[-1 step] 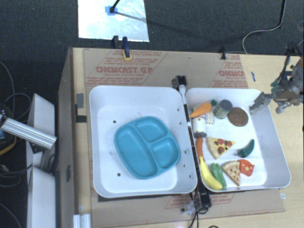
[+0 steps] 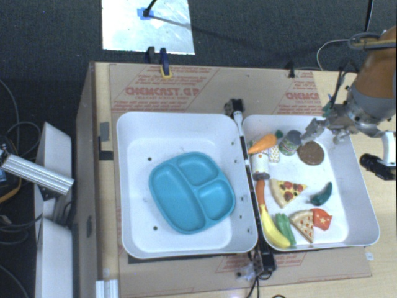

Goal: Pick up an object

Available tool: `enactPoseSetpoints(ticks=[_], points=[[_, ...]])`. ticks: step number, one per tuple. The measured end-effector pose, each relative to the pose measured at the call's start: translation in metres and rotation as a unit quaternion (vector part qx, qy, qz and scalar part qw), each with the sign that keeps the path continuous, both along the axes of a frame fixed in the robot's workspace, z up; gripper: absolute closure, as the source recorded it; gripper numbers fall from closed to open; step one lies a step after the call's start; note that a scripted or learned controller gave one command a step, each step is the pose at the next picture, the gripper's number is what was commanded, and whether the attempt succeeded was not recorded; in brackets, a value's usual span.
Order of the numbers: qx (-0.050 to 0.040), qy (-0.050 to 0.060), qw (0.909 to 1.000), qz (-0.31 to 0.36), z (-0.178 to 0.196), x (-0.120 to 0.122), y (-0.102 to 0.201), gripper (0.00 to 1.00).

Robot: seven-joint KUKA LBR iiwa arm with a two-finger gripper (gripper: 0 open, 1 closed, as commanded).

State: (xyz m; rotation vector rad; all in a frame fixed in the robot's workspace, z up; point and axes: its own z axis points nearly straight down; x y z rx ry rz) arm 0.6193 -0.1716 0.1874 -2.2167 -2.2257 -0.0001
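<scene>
My gripper (image 2: pixel 325 131) hangs open above the far right part of the right bin (image 2: pixel 363 219), with nothing between its fingers. Just below and left of it lies a round brown cookie (image 2: pixel 311 153). A small grey-green can (image 2: pixel 289 143) stands beside the cookie, and an orange carrot (image 2: pixel 263 143) lies left of that. Lower in the bin are a pizza slice (image 2: pixel 286 191), a dark green vegetable (image 2: pixel 321 194), a yellow banana (image 2: pixel 270 225), a green pod (image 2: pixel 284 226) and a second wedge with a red topping (image 2: pixel 310 222).
The left bin (image 2: pixel 139 141) holds a blue divided plate (image 2: pixel 192 191). A white cup-like piece (image 2: pixel 259 164) and a reddish strip (image 2: pixel 260 190) lie by the wall between the bins. The bins rest on a cardboard sheet (image 2: pixel 186 89).
</scene>
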Motion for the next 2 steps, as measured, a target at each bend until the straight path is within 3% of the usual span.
enactPoseSetpoints(ticks=[1, 2], points=[[-0.0013, -0.004, 1.0, -0.001, -0.091, 0.029, 0.029, 0.0], [-0.0014, -0.004, 1.0, 0.0, -0.1, 0.051, 0.074, 0.0]])
